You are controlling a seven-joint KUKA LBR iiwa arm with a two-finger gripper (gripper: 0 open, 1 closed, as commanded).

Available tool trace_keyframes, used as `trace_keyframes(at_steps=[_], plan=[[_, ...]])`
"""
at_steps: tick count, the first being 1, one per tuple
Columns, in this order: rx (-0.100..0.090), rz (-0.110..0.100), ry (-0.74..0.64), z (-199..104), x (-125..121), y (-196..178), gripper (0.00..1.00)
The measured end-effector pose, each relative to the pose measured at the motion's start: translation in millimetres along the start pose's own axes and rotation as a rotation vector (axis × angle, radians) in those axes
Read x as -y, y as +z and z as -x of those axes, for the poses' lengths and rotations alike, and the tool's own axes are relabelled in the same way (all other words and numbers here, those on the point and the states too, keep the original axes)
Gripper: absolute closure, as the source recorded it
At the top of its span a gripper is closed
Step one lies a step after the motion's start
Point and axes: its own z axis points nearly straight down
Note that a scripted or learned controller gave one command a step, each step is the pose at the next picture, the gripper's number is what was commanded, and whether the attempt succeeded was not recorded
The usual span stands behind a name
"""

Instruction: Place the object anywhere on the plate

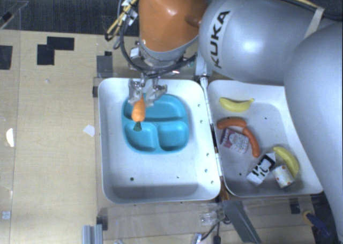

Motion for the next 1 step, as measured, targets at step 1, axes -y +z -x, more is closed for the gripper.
trace_keyframes(at_steps=[1], plan=[[0.001, -0.001, -0.276, 6.5, 5.0, -8.4, 1.0]])
